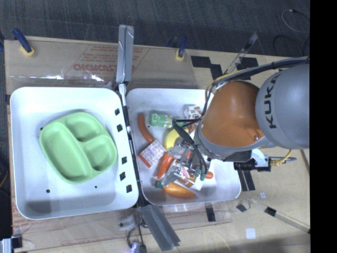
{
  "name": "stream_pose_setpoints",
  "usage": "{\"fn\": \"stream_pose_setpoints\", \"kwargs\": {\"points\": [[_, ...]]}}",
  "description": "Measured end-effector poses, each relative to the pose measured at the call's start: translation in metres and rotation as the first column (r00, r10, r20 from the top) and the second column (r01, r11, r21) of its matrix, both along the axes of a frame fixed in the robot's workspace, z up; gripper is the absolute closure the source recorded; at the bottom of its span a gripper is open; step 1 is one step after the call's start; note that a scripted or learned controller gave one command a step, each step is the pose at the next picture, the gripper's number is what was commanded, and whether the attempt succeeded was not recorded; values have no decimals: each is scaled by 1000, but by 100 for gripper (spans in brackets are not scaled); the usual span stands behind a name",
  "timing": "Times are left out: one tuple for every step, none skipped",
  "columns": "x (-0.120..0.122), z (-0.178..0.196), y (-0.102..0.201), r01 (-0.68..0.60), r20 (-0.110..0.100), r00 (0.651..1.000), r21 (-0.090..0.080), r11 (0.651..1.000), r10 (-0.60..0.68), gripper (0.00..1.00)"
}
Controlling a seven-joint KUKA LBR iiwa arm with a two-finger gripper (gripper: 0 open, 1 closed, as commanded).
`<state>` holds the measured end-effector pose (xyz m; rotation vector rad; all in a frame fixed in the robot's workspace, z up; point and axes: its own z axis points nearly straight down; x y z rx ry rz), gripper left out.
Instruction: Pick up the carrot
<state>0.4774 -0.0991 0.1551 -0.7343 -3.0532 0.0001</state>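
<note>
The carrot [165, 165], probably light, stiff plastic and slippery, lies mid right bin [221, 96] among toy food; mid-length grasp suits. The gripper [185, 168] hovers just beside it, its opening unreadable.

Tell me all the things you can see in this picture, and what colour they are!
Bins: 2, white, side by side on the bench; left bin, right bin.
Divided plate: 1, light green, in the left bin.
Sausage: 1, reddish brown, upper left of the right bin.
Green packet: 1, green, beside the sausage.
Banana: 1, yellow, middle of the right bin.
Small packet: 1, red and white, below the sausage.
Carrot: 1, orange, under the pincer's left side.
Bread roll: 1, orange-brown, near front edge of the right bin.
Clamps: 2, blue, on the bench's far edge.
Arm: 1, grey with orange band, over the right bin.
Pincer: 1, dark, low among the food.
</note>
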Motion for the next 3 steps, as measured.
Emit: {"fn": "stream_pose_setpoints", "kwargs": {"points": [[-1,-64,4,-294,-2,956,2,956,294,0],[0,-54,4,-296,-1,955,2,955,296,100],[0,37,83,-295,3,955,-1,955,295,100]]}}
